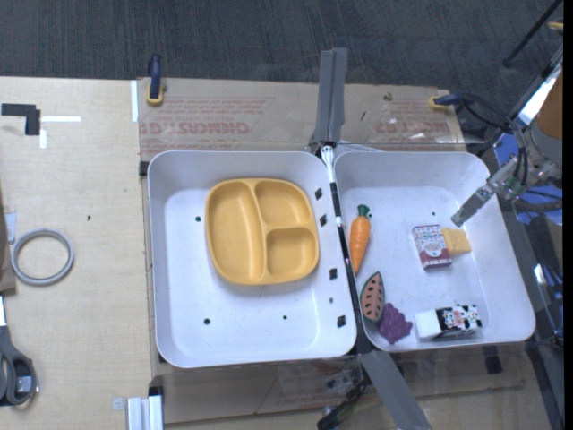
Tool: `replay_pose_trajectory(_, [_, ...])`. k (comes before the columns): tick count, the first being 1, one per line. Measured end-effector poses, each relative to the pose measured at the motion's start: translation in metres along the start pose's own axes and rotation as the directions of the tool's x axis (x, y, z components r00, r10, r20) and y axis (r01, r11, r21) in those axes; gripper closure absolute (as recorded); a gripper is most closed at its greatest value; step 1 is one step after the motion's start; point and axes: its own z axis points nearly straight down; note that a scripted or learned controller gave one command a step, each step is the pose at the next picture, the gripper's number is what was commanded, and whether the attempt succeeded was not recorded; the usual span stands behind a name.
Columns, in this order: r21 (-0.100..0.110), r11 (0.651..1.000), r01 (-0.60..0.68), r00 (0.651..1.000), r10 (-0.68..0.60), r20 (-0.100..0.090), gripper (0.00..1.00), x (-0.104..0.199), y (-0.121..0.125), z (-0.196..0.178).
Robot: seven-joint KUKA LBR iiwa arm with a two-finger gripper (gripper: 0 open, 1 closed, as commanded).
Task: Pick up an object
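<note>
The gripper (pixel 469 210) is seen above the right bin (pixel 507 267), reaching in from the right; whether it is spread or pressed together cannot be told, and nothing is seen held by it. Just below its tip a yellow block (pixel 457 242) is touched by a small red-and-white carton (pixel 431 246). Farther left of the gripper a toy carrot (pixel 359 240) is laid, with a watermelon slice (pixel 372 296) and purple grapes (pixel 394 324) below it. A black-and-white box (pixel 450 321) is placed near the bin's front edge. Well to the left, a yellow divided plate (pixel 262 230) is set in the left bin (pixel 170 285) on the table (pixel 72 330).
</note>
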Motion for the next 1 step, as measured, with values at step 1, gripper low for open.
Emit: replay_pose_trajectory(1, [0.002,0.949,-0.314,0.949,0.314,-0.002,0.0,0.0101,-0.0133,0.0295])
